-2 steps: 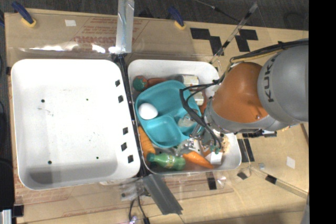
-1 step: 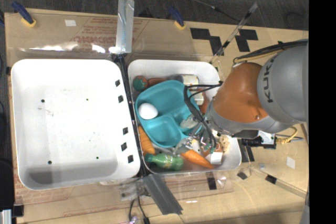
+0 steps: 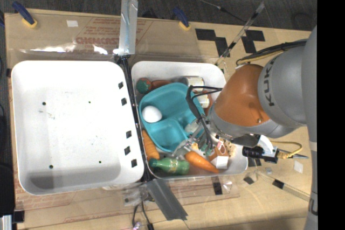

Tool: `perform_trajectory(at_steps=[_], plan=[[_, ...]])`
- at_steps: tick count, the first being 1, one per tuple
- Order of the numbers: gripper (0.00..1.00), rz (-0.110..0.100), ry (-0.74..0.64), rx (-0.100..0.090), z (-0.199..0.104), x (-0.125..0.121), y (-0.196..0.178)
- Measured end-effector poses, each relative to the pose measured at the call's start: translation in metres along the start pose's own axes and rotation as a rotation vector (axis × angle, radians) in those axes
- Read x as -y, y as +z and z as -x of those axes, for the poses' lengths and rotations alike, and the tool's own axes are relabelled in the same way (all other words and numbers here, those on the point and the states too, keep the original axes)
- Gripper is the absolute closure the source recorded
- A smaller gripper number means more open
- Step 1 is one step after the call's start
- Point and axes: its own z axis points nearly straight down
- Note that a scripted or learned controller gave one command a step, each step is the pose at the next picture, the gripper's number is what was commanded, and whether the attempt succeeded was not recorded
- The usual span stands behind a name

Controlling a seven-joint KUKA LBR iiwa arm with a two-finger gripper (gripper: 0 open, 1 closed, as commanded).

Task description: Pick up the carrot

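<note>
The carrot [image 3: 202,161] lies in the near right part of the right bin [image 3: 161,68], orange, with its tip pointing toward the bin's right corner. My gripper [image 3: 200,139] hangs just above and behind it, at the near right edge of a teal divided tray [image 3: 171,107]. The grey arm with its orange band covers the bin's right side. Nothing can be seen held in the gripper.
A white egg [image 3: 152,113] rests in the teal tray. A green bottle [image 3: 170,166] lies left of the carrot, and a second orange piece [image 3: 149,146] lies by the bin's left wall. A small white box [image 3: 220,161] sits right of the carrot. The left bin [image 3: 21,116] stands alongside.
</note>
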Motion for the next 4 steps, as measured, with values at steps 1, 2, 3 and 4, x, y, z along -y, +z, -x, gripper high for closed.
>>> perform_trajectory(at_steps=[1,2,3,4], plan=[[1.00,0.000,-0.010,0.001,0.001,-0.001,-0.010],[1.00,-0.008,-0.337,-0.015,-0.021,-0.016,-0.032],[1.00,-0.005,-0.531,-0.023,0.000,0.007,-0.100],[1.00,-0.016,-0.421,-0.045,0.044,-0.029,-0.071]])
